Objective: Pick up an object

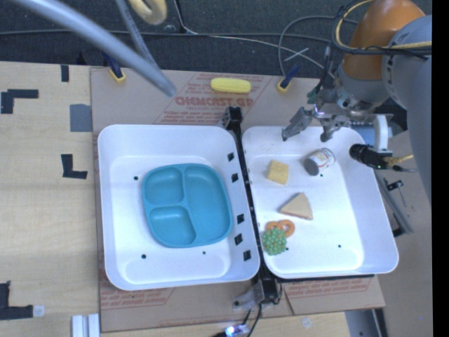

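White plastic walls frame the right bin (365, 255), and over its far edge hangs the hand (309, 126), its two fingers splayed wide with nothing between them. The nearest thing to pick is a small tin (318, 161), tipped on its side just below the hand, toward the bin's middle, its long axis running slantwise. Beside the tin lie a yellow block (278, 172) and, nearer the bin's front, a tan wedge (297, 206).
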